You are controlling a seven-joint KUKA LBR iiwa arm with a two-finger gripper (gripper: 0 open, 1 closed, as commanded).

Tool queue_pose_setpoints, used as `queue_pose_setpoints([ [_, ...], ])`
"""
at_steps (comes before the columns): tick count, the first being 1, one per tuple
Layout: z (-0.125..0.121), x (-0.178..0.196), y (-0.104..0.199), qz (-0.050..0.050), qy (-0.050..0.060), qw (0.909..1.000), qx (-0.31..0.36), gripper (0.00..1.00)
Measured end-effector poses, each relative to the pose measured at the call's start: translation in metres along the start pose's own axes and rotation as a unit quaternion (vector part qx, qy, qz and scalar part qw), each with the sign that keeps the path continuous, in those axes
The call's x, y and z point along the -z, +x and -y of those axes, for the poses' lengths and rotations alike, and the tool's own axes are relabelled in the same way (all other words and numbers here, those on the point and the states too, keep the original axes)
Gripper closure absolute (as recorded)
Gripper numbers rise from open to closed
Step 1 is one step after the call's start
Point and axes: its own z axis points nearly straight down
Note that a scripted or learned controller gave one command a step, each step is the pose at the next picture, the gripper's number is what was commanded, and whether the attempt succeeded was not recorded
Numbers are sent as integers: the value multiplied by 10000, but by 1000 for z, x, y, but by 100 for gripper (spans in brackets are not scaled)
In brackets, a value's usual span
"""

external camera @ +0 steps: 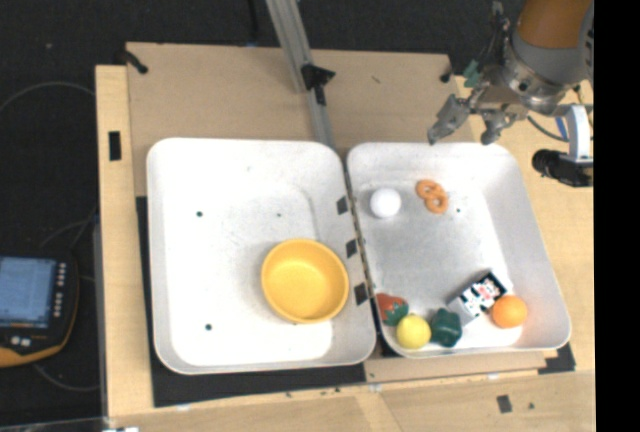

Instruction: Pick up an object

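Hovering: two-finger gripper (467, 127), fingers spread, nothing between them
Nearest target: small orange pretzel-shaped piece (432, 195), just below gripper (white ball (385, 203) beside it)
Risk: flat piece, fingers may close over it and miss

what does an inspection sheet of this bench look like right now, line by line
surface: tan bench bearing two white bins, left bin and right bin, side by side
job's things: right bin holds white ball, orange pretzel shape, orange ball, yellow ball, dark green block, black-and-white box, red-green piece
clutter: yellow bowl in left bin
grippers: gripper open, empty, above right bin's far edge
cables: thin cable on dark floor at left
surroundings: metal pole, handheld pendant
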Motion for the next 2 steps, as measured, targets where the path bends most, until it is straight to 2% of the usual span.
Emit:
queue_pose_setpoints([
  [1,0,0,0,4,1,10000,1,0],
  [2,-3,-48,7,4,16,10000,-3,0],
])
